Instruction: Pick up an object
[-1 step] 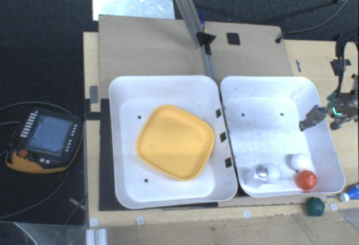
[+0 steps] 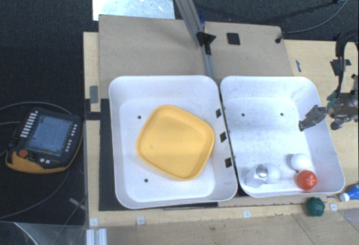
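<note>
The left bin [image 2: 120,126] holds a yellow square plate [image 2: 175,142] lying flat in its middle. Near the front of the right bin [image 2: 269,98] lie a red ball [image 2: 306,180], a white ball [image 2: 299,161] just behind it, and a shiny clear-and-silver object [image 2: 262,173] to their left. My gripper [image 2: 309,118] reaches in from the right, over the right bin's right rim. It is apart from the balls, well behind them, and nothing shows in its grasp.
A green ball [image 2: 315,206] and a blue-and-white item [image 2: 350,194] lie on the bench outside the right bin's front right corner. A teach pendant [image 2: 44,140] rests off the bench at the left. A metal pole [image 2: 188,5] slants in from behind the bins.
</note>
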Tool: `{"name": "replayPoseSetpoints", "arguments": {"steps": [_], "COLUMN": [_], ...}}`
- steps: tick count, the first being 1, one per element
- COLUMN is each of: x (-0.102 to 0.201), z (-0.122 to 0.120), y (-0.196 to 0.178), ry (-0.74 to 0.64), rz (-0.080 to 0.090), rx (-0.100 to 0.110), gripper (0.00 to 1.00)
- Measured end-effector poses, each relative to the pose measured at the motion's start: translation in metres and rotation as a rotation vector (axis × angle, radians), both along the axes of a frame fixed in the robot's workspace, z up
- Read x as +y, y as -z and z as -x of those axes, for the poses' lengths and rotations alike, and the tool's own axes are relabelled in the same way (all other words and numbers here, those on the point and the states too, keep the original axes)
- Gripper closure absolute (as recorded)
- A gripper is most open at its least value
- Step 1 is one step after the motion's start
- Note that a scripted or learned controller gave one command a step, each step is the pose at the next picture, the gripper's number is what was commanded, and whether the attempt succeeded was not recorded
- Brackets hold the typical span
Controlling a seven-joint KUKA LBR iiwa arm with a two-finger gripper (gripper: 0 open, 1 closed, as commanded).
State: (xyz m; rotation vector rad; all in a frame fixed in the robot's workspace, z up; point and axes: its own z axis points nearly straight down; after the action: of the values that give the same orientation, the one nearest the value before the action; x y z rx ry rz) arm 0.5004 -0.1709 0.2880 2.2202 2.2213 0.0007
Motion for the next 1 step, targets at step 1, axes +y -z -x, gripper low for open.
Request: {"name": "replayPoseSetpoints", "arguments": {"steps": [1], "x": [0.0045], "z": [0.0081], "y": [0.0562], "ry": [0.000], "rz": [-0.001], "rx": [0.004], "gripper": [0.00]}}
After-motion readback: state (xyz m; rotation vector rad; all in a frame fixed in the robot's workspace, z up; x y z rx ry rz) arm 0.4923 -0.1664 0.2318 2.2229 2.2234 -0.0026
